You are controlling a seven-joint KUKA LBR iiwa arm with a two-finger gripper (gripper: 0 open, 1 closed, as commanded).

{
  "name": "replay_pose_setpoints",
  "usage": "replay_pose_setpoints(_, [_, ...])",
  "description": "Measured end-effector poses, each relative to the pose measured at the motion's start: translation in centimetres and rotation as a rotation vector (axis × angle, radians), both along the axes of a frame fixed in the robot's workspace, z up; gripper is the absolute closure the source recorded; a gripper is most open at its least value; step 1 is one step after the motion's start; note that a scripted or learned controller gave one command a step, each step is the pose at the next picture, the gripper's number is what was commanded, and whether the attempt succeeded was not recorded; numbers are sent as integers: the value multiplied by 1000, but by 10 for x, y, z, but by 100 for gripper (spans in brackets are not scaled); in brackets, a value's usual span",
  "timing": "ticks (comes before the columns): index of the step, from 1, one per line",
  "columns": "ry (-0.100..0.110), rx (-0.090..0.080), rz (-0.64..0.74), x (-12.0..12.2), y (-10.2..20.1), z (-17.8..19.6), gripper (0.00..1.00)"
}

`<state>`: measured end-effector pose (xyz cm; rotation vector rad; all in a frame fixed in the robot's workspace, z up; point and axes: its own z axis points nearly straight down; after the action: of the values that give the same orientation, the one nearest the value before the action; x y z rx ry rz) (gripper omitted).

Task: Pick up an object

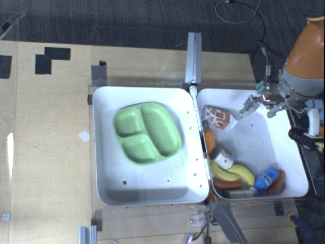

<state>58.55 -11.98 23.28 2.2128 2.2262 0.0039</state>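
The claw [260,105] was seen spread wide, holding nothing, above the right bin [264,136], near a carton [217,117].

Arm enters from right, orange band at the top-right edge; gripper [260,107] points left, fingers spread apart, nothing between.

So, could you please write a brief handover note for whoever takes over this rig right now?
Gripper: hovering over the right bin, at its upper edge, fingers apart, holding nothing.
Objects: orange-and-white carton at the bin's upper left; carrot, banana and blue bottle clustered along its lower side.
Left bin: holds a green divided plate.
Done: nothing picked.
Left: descend, grasp one object, lift.
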Motion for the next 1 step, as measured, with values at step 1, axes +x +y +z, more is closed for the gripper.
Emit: replay_pose_setpoints(1, [-5,0,4,2,1,11,100])
